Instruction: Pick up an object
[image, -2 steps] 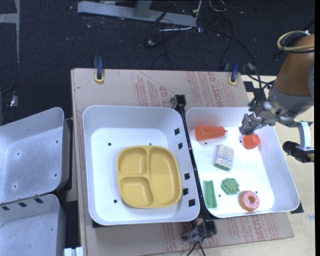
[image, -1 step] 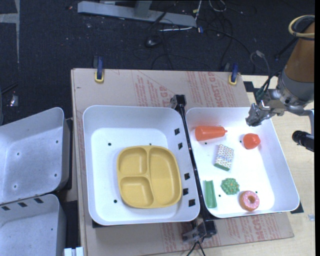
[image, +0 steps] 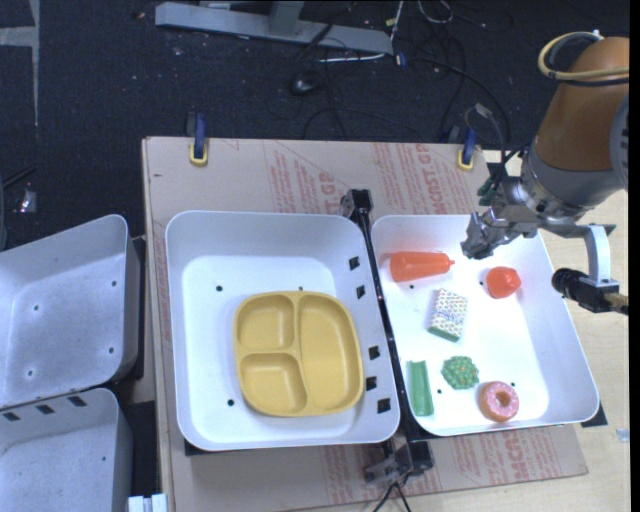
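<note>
Claw (image: 487, 240) hangs over the far edge of the right bin (image: 570, 365), dark and small; cannot tell if it is apart or together, nothing visibly clamped. Grey arm (image: 580, 130) with orange band reaches in from the right, wrist angled down-left. Just left of the claw: orange carrot-shaped toy (image: 418, 265), smooth plastic, tapered. Just below-right: red rounded toy (image: 502, 282), glossy. Further below: patterned white block (image: 449, 312), bumpy green broccoli-like piece (image: 460, 372), flat green stick (image: 419, 387), pink-iced donut ring (image: 498, 400). Far left of the claw, left bin (image: 200, 300) holds a yellow divided plate (image: 298, 352), three compartments, matte plastic. Table (image: 300, 170) is bare board.
</note>
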